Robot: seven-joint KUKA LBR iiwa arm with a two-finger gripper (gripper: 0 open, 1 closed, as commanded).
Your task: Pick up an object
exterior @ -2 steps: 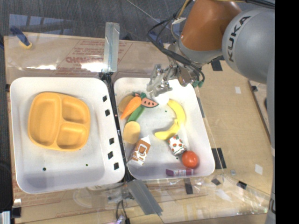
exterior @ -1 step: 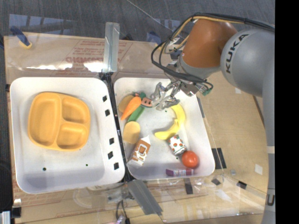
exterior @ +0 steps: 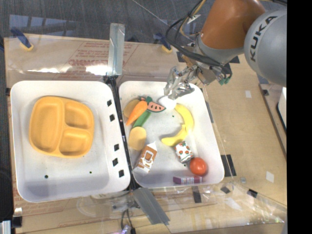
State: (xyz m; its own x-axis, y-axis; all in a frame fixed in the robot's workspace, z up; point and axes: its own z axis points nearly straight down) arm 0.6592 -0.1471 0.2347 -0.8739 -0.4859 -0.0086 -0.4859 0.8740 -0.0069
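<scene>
My gripper [exterior: 178, 87] hangs over the far rim of the right bin [exterior: 214, 150], its fingers open with nothing between them. Just below and left of it lie a watermelon slice [exterior: 156, 106] and an orange carrot [exterior: 138, 111]. A yellow banana [exterior: 184, 126] curves through the bin's middle, near the fingertips. Toward the front sit a red tomato [exterior: 198, 166], a white red-spotted piece [exterior: 183, 151], an orange-and-white carton [exterior: 146, 159], a tan round piece [exterior: 137, 137] and a purple tube [exterior: 188, 180].
The left bin [exterior: 29, 179] holds a yellow divided plate [exterior: 61, 126]. A grey tape strip [exterior: 116, 50] runs up from the wall between the bins. The arm's orange band [exterior: 229, 21] and cables loom over the bench at the upper right.
</scene>
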